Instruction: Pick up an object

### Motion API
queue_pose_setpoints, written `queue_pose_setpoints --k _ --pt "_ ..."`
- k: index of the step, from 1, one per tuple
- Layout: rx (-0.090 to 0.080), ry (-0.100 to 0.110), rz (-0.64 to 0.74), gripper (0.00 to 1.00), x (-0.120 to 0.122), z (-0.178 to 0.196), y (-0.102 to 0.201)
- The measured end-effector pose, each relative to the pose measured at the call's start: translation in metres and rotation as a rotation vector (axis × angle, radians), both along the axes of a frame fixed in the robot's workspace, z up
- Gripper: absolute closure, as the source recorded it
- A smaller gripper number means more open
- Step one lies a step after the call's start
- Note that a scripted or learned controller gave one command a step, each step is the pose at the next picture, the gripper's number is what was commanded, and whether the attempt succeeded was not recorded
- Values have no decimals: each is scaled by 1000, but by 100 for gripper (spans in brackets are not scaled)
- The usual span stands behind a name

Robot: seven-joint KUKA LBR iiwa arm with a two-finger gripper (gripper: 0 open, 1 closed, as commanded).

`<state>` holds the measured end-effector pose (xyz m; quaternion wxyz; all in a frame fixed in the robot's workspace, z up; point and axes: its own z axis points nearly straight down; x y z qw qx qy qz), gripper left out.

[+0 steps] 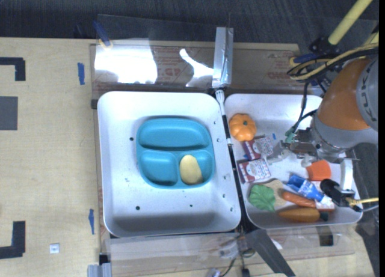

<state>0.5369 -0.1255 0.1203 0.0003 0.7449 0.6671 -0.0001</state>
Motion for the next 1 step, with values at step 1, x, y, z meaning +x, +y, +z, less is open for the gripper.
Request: queue_pose_setpoints --k 1 --pt "1 -4 92 0 -18 -33 -41"
